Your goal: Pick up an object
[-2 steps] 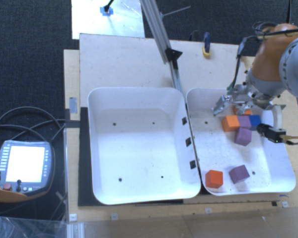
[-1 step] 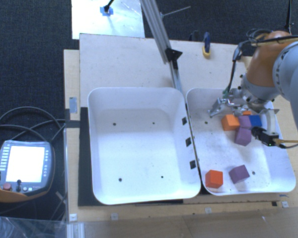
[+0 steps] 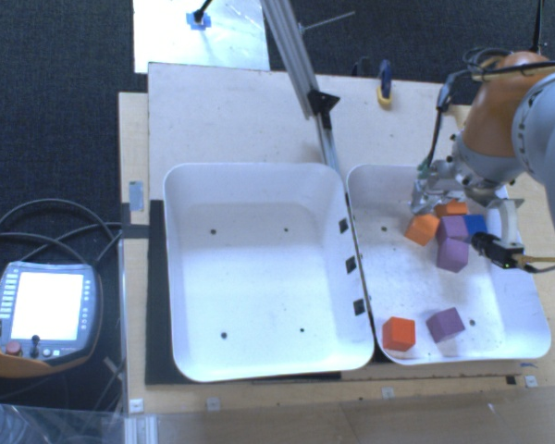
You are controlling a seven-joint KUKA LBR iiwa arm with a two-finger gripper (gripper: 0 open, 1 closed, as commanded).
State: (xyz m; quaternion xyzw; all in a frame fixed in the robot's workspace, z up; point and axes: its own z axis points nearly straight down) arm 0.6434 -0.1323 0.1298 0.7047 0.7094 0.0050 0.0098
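Nearest candidate for the pick: small orange cube [image 3: 423,228], matte, material not certain, lying in the upper part of the shallow white plastic right bin [image 3: 527,336], right of frame centre. It is the left-most member of a tight cluster. Touching or just beside it on the right are a purple block [image 3: 451,252], a blue block [image 3: 477,224] and a second orange block [image 3: 454,208], which is partly hidden by the tool. Two pieces lie well apart from the cluster near the lower rim of the same bin: an orange-red cube [image 3: 399,333] and a purple cube [image 3: 445,324], side by side. The gripper [image 3: 432,192] hangs just above and up-frame of the small orange cube, at the end of the grey arm with orange band [image 3: 499,118] entering from the upper right. Claw state: cannot tell, because the metal parts merge against the blocks at this slant. Nothing is seen lifted; every block appears to rest on the bin floor. Judgement: the approach is done or nearly so, and grasp and lift are not yet shown. Crowding in the cluster may spoil the closure. The left white bin [image 3: 190,276] holds none of the blocks. A teach pendant with a lit screen [image 3: 42,317] sits at lower left, off the bench.
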